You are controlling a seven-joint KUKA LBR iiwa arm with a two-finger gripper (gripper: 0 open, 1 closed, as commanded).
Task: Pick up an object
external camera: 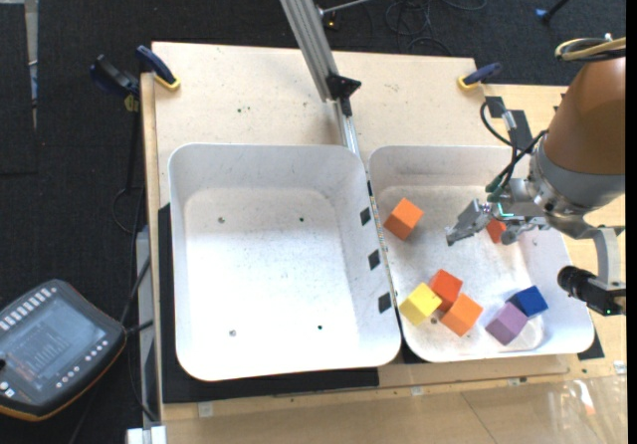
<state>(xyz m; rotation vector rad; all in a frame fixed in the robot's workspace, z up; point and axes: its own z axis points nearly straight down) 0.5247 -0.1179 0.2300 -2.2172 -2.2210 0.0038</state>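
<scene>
The right bin (pixel 438 168) holds several small blocks. An orange cube (pixel 403 218) lies near its left wall. Toward the front sit a red-orange cube (pixel 446 285), a yellow cube (pixel 420 303) and another orange cube (pixel 461 315), packed close together. A purple cube (pixel 507 323) and a blue cube (pixel 529 301) rest at the front right. My gripper (pixel 470 226) hangs low over the middle of this bin, right of the lone orange cube. A small red-orange piece (pixel 495 230) shows right beside the gripper, partly hidden by it; whether it is gripped is unclear.
The left bin (pixel 199 233) lies beside the right one, with a shared divider. A slanted metal bar (pixel 304 19) reaches in from the top to the bins' back edge. Clamps sit at the bench corners (pixel 159 69). A pendant (pixel 50 342) lies at the lower left.
</scene>
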